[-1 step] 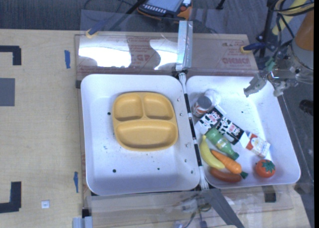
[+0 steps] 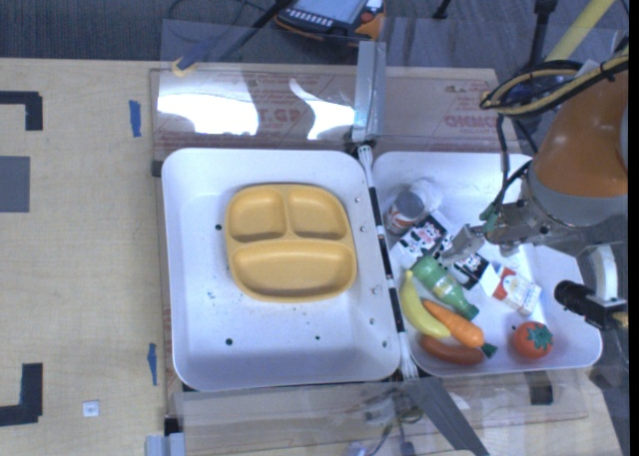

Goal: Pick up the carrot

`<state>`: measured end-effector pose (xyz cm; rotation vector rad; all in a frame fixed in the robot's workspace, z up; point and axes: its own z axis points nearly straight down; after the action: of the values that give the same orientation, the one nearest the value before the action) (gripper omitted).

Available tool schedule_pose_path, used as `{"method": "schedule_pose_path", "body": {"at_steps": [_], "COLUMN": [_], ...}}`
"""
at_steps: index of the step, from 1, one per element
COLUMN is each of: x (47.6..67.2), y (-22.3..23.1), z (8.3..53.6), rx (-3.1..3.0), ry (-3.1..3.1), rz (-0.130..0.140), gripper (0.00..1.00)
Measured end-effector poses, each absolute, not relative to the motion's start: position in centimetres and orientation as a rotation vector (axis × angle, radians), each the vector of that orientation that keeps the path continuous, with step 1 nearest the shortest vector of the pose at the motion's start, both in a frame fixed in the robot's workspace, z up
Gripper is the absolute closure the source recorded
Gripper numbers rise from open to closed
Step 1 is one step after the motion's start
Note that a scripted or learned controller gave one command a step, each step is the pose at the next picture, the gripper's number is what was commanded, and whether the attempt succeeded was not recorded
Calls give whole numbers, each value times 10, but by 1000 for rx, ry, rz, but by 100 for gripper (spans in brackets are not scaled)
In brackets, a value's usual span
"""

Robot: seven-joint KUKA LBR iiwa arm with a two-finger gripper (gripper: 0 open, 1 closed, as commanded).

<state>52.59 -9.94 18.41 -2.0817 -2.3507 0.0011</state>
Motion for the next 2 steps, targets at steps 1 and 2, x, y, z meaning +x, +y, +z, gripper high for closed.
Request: {"method": "schedule_pose_path", "body": {"at_steps": [1, 2], "x": [480, 483], "y": [-96, -96], "z": [87, 100], "rx": [-2208, -2216], "ry": [-2238, -2245], "rz": [-3, -14], "gripper": [0, 100]}}
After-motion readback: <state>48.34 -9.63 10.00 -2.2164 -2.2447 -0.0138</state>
